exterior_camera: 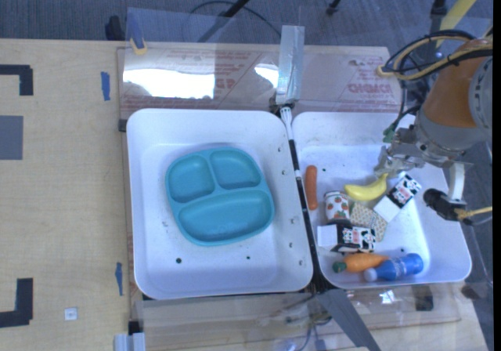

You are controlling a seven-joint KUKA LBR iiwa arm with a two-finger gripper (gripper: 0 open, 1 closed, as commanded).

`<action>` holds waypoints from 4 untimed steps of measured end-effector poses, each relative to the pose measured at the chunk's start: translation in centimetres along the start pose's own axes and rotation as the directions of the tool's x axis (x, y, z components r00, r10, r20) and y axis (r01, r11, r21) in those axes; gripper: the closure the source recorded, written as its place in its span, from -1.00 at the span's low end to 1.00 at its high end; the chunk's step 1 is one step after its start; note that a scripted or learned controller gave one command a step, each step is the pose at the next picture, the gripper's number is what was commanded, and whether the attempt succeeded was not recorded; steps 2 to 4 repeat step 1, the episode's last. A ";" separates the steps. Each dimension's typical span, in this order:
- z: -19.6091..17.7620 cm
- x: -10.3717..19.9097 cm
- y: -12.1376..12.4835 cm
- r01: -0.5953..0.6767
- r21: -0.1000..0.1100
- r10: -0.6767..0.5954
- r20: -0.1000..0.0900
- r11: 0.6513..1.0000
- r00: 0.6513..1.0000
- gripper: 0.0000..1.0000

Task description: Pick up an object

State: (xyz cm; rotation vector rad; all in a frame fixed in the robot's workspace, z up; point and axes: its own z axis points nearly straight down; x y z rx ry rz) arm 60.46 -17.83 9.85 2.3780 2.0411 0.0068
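The right bin [450,259] holds a heap of small things. Among them are a yellow banana [365,189], an orange sausage-shaped piece [311,186], a small spotted cup [337,204] and a black-and-white cow-patterned piece [404,189]. Nearer the front lie a white block [387,208], a dark box [346,237], a carrot [362,262] and a blue bottle [399,267]. My gripper [394,161] hangs low over the bin's back right part, just above the banana's right end and beside the cow-patterned piece. Nothing visibly sits in it.
The left bin [149,208] holds a blue divided plate [219,194]. A clear panel with a metal post [290,67] stands behind both bins. Cables loop around the arm's orange band [454,99] at the right. Wooden bench top [55,185] stretches to the left.
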 end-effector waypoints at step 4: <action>-11.4 6.0 0.7 -0.029 0.009 0.029 -0.001 1.000 1.000 1.00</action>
